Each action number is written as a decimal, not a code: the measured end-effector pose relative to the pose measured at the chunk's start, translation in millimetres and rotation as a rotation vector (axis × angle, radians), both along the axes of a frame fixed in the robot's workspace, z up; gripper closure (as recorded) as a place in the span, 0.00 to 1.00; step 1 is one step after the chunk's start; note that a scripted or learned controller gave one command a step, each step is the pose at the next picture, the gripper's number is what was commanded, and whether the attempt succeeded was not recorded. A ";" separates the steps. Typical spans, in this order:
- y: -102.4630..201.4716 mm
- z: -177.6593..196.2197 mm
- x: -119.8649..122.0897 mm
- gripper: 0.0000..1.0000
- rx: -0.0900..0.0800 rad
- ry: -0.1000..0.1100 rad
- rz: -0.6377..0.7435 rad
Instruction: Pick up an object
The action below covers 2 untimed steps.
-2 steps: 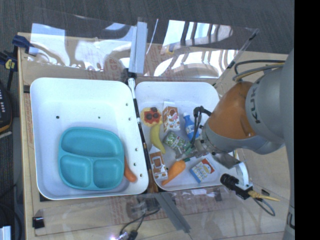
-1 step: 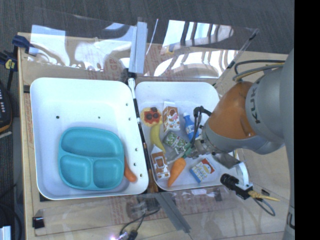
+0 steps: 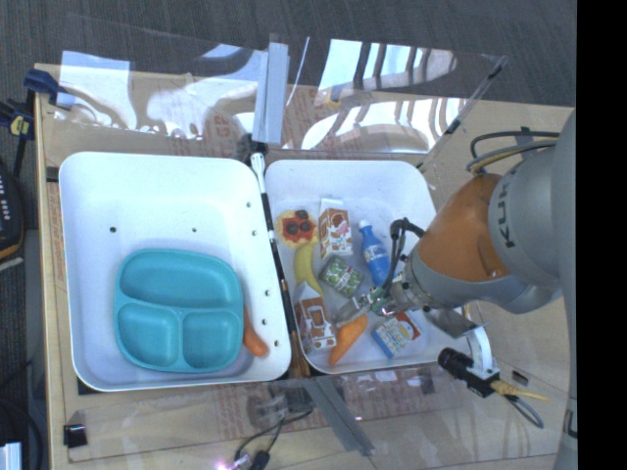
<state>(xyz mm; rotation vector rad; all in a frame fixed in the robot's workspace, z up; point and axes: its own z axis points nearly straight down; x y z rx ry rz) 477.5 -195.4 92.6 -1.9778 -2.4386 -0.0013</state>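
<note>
two white bins share the bench; the right bin (image 3: 416,199) holds a carrot (image 3: 349,340) near its front edge, beside a small carton (image 3: 396,336). the gripper (image 3: 377,304) hovers just above; whether its pincer is spread i cannot tell. best to descend straight, centred on the carrot, clear of the carton

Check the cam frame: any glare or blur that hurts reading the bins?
Camera view: strong window glare on the clear panel behind the bins, none on the contents; left bin evenly lit, blue tray crisp; right bin items soft and small; gripper sits in the arm's shade, hard to read.
</note>
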 end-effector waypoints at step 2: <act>82.7 121.5 20.3 1.00 0.000 0.000 -0.039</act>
